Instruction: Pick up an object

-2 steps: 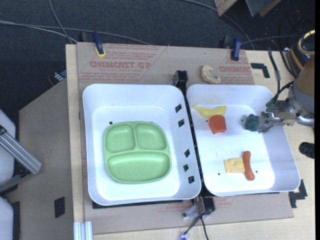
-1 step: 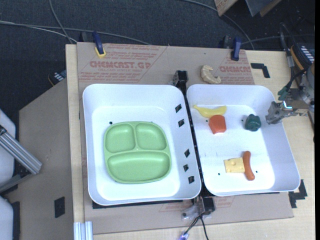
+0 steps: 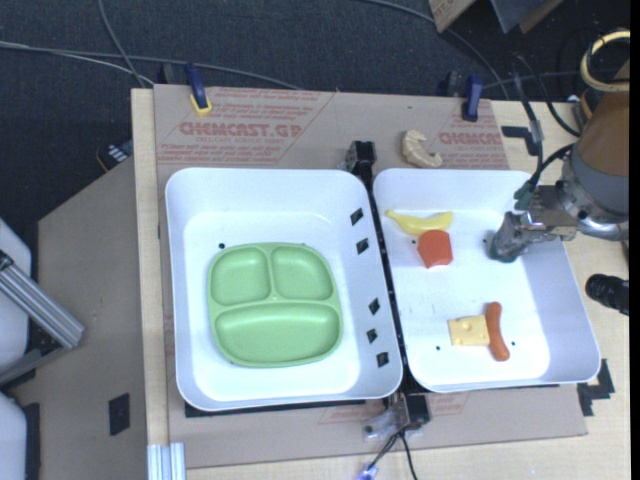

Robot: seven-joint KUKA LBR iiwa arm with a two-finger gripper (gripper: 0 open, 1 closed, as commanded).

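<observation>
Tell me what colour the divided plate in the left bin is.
Light green, seen in the camera view: the plate.

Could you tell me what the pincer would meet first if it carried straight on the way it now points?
The pincer points toward the picture's left and down, low over the right bin. Straight on, it would probably meet the bin floor first; if it cleared that, the red block comes next. Depth is hard to judge.
</observation>
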